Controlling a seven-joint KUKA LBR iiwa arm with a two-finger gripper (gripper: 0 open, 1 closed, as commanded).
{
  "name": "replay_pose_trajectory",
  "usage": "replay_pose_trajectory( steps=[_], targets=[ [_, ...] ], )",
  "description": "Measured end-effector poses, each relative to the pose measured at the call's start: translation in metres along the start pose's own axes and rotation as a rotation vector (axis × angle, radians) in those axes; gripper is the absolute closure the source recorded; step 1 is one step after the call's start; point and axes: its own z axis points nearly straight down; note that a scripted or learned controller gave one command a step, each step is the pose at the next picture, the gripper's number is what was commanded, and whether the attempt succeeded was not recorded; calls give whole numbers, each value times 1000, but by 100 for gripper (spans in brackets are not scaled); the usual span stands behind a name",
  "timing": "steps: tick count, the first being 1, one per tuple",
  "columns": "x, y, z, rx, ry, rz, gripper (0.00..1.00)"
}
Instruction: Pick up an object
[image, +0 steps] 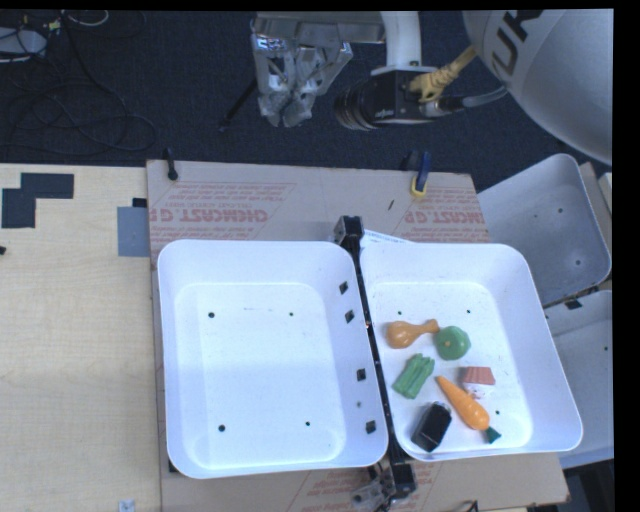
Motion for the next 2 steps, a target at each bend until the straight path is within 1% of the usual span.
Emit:
replay_pose_trajectory(
  steps=[2],
  targets=[
    [4,-1,-18,-1,0,-11,100]
  ],
)
